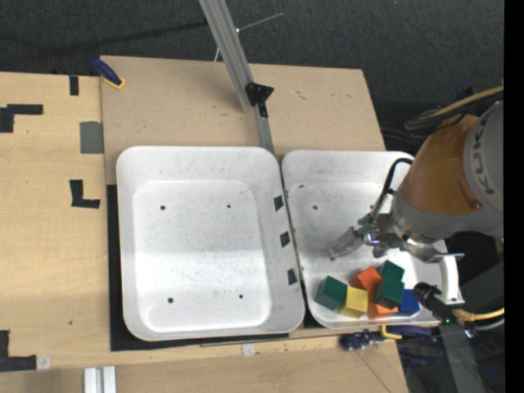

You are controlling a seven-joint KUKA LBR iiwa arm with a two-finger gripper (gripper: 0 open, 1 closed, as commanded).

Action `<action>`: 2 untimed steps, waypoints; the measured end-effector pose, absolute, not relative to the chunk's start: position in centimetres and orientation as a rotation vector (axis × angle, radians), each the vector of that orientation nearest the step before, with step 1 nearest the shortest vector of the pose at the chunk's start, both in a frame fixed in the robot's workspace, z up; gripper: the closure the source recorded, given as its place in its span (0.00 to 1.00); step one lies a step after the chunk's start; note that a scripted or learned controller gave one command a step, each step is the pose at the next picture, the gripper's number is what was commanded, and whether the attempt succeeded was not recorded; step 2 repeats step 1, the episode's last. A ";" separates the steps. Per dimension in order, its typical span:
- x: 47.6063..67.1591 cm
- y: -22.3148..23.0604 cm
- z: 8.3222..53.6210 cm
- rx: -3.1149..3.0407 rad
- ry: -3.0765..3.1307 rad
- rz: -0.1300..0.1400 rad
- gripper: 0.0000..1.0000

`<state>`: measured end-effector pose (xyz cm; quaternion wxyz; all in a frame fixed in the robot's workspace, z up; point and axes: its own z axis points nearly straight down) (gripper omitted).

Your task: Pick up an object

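Arm reached in from the right, orange band above the wrist over the right bin [344, 170]. Gripper [350, 241] hung low over that bin's bare floor, fingers spread apart, one grey finger [342, 245] angled down and to the left. Nothing sat between them.

All the objects lay heaped in the near right corner of the right bin, touching one another: a green block [331, 291] at the left end, a yellow block [356, 300] just beside it, an orange block [368, 278] behind, a darker green block [392, 282] standing taller to the right, a blue piece [409, 303] at the far right edge. Left bin [196, 244] held no objects that I could see.

From the fingertips the heap lay toward the near rim and slightly right, close but not touching. The green block at the left end looked nearest. It was squat, no clear long axis; its faces sat skewed to the bin wall. The heap as a whole ran left to right along the near rim. My judgement: the pick called for a short shift toward the near rim, then a descent.
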<state>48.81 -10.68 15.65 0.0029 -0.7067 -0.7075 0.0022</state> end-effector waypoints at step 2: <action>48.3 -10.6 11.3 -2.219 -2.222 0.004 0.00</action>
